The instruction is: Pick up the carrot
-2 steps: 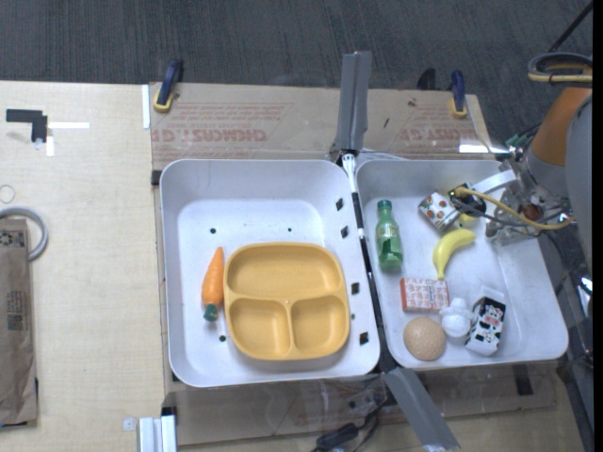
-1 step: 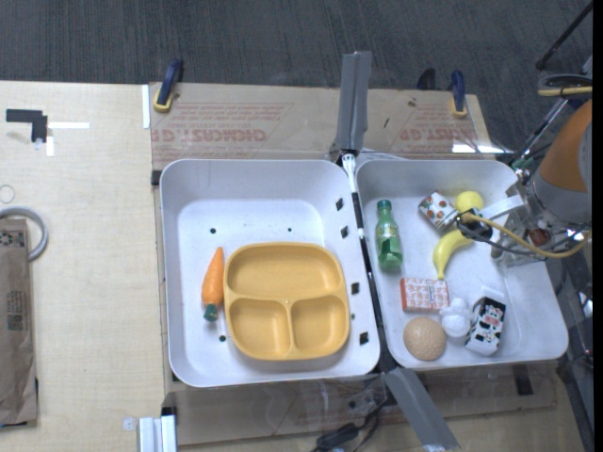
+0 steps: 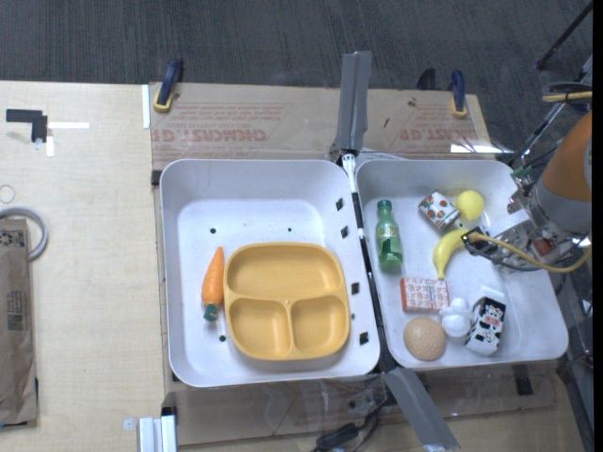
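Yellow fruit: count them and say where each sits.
2. A banana and a lemon, both in the right bin, at its far side, lemon just beyond the banana. Others could lie hidden under the arm.

A carrot (image 3: pixel 214 281) lies in the left bin (image 3: pixel 188 196), just left of a divided plate (image 3: pixel 283 299) that sits toward the bin's near side. In the right bin (image 3: pixel 542 332), a bottle (image 3: pixel 388 236) lies nearest the divider, a banana (image 3: pixel 447 250) to its right, with a carton (image 3: pixel 424 294) and an egg (image 3: pixel 425 338) in front. The arm (image 3: pixel 570 182) reaches over that bin's right edge.
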You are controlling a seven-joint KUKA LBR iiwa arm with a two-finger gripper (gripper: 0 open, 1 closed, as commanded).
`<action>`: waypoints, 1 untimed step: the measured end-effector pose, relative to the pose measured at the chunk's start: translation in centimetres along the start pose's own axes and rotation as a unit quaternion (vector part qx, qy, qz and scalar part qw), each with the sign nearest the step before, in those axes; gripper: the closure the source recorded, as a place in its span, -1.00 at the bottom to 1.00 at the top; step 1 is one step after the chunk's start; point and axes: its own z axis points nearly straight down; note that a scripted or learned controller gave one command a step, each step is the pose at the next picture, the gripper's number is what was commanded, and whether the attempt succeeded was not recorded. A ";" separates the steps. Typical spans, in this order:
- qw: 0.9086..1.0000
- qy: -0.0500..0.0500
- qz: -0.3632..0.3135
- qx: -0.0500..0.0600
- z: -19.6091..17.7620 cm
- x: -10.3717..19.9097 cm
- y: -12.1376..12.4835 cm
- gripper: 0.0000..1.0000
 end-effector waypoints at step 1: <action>1.000 0.005 -0.004 0.002 -0.2 0.6 -0.4 -1.00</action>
